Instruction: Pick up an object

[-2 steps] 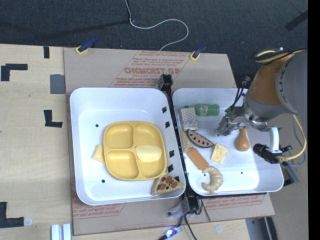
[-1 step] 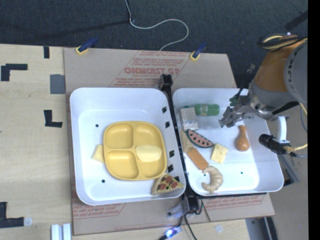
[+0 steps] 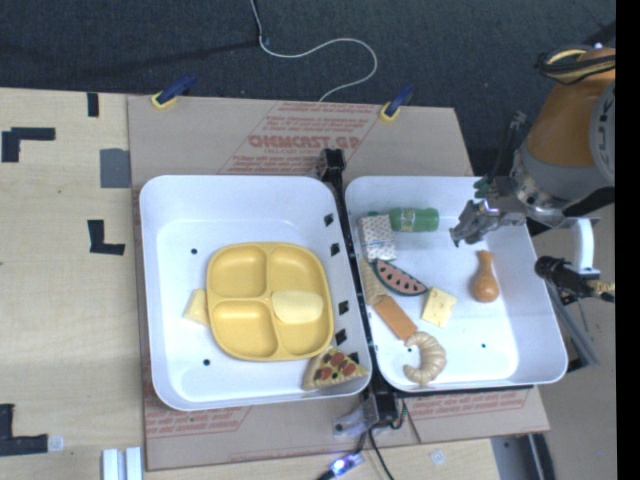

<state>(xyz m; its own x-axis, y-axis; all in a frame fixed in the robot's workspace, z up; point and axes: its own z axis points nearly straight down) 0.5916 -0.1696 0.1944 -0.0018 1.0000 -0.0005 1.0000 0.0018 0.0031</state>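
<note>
Your gripper (image 3: 468,230) hovers near the small brown plastic drumstick (image 3: 485,277); fingers: cannot tell; drumstick likely light, rigid, slick; pinch its narrow shaft.

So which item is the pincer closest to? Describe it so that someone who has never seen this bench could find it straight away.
Start at the right-hand white bin, the one beside the arm. Near its right wall, just below the pincer, lies a small brown drumstick, upright in the picture with its thin end up. It lies apart from the other food; the cheese wedge to its left is pale yellow and flat.
</note>
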